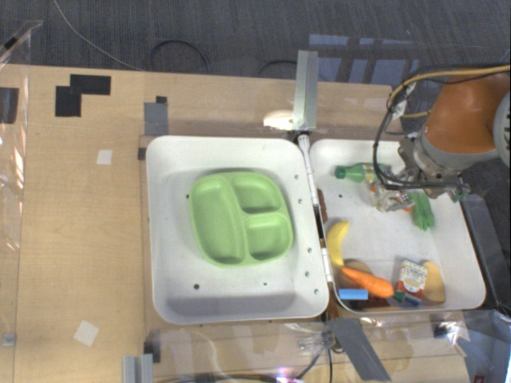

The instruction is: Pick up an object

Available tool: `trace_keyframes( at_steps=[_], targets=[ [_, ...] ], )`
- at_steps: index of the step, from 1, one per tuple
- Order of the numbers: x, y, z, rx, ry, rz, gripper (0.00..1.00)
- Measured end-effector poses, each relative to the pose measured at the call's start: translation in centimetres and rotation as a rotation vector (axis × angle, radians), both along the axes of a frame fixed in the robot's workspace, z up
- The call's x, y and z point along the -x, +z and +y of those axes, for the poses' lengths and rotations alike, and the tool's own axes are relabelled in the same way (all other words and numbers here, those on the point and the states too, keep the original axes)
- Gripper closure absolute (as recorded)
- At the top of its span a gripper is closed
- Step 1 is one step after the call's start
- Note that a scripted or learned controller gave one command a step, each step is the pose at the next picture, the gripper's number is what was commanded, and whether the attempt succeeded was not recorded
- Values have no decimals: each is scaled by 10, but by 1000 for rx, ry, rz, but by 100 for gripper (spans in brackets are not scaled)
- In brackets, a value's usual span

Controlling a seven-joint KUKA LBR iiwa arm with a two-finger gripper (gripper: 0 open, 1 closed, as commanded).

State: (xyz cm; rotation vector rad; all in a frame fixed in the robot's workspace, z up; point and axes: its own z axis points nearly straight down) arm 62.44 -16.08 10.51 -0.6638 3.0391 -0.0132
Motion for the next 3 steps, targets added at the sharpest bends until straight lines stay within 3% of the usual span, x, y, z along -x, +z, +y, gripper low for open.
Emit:
trace_keyframes(
  at_steps=[1, 2, 3],
  targets=[
    [-43, 162, -3, -1, -80, 9, 100],
    [-47, 185, -37, 4, 207, 18, 100],
    [-46, 78, -43, 6, 500, 24, 100]
  ],
)
